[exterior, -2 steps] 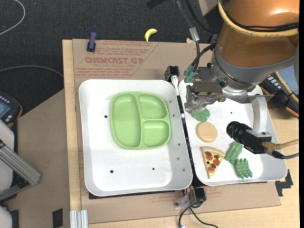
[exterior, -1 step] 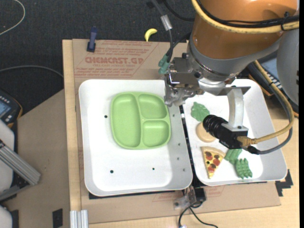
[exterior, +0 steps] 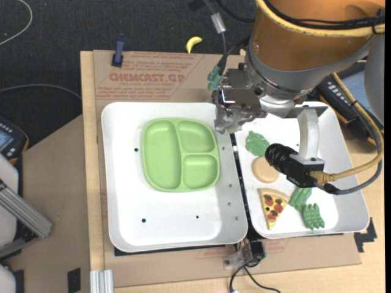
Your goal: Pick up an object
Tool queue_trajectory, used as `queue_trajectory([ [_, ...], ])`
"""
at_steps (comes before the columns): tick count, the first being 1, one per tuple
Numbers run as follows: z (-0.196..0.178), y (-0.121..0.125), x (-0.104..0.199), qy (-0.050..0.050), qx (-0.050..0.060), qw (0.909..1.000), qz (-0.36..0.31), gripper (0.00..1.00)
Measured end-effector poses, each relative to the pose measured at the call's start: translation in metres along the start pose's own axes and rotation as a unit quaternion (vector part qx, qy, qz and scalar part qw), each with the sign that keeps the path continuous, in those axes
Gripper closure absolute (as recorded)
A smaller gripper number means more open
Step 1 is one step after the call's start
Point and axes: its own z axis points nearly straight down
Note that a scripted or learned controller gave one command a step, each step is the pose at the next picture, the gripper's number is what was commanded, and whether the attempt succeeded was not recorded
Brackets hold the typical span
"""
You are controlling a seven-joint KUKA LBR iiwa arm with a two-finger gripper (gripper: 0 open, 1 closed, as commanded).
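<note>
My gripper (exterior: 225,122) hangs over the far end of the ridge where the two bins meet, just past the far right corner of the green divided plate (exterior: 180,154). That plate lies flat in the left bin (exterior: 122,188). The right bin (exterior: 349,185) holds a green leafy toy (exterior: 256,144), a tan round biscuit (exterior: 264,171), a pizza slice (exterior: 273,206) and two more green toy pieces (exterior: 300,196) (exterior: 313,217). The leafy toy lies just right of the gripper. The arm's big orange and grey body hides the far part of the right bin.
A blue clip (exterior: 118,50) sits on the cardboard sheet (exterior: 146,75) behind the left bin. A small yellow piece (exterior: 193,43) lies just beyond that sheet's far edge. Cables run along the floor at the left.
</note>
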Motion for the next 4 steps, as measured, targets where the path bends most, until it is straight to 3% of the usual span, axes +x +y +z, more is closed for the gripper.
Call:
queue_trajectory([
  [1,0.056,0.014,-0.006,-0.002,0.006,1.0,0.002,1.0],
  [2,0.221,0.011,0.032,-0.003,0.011,0.9999,0.0,1.0],
  [3,0.136,-0.002,0.082,0.002,-0.001,1.0,-0.003,1.0],
  [4,-0.115,0.034,0.078,0.004,-0.007,1.0,0.0,1.0],
])
